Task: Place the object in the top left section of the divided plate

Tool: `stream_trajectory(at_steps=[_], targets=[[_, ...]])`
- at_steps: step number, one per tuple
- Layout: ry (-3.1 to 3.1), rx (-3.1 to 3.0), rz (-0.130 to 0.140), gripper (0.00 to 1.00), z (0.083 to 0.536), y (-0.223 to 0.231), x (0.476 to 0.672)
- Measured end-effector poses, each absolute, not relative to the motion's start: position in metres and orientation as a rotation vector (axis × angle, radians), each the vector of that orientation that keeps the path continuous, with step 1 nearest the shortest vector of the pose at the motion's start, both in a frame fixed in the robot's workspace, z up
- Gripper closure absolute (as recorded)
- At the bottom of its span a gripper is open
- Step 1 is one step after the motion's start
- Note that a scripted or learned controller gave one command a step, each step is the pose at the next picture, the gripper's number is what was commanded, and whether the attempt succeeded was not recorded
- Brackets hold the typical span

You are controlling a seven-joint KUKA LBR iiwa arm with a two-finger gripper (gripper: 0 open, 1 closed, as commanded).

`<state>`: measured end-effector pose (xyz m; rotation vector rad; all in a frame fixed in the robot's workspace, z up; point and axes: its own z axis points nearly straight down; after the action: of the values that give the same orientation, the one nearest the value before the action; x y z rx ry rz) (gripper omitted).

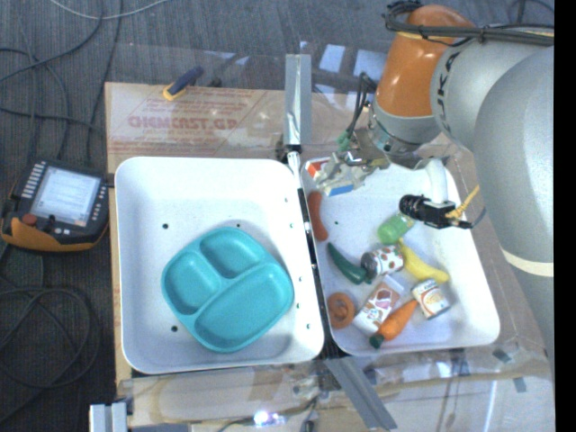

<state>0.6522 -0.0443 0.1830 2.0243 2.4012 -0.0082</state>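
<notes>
Arm (504, 106): big, rounded, smooth links in light grey, matte finish. Orange band (414, 57) above wrist: glossy, dome-like, with soft highlight on top. Under band, short grey ring, then darker metal wrist section. Black cables (468, 32) run across top of orange part and along grey link. Thin dark wires hang beside wrist. Gripper (346, 171): small, silver-grey metal parts, details too blurred to tell. Pale seam line on lower grey link.
</notes>
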Motion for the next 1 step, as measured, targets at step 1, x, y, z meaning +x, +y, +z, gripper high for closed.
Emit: stream_trajectory(at_steps=[1], targets=[[2.048,2.384,-0.006,1.0,0.1864,-0.0779,0.6226]])
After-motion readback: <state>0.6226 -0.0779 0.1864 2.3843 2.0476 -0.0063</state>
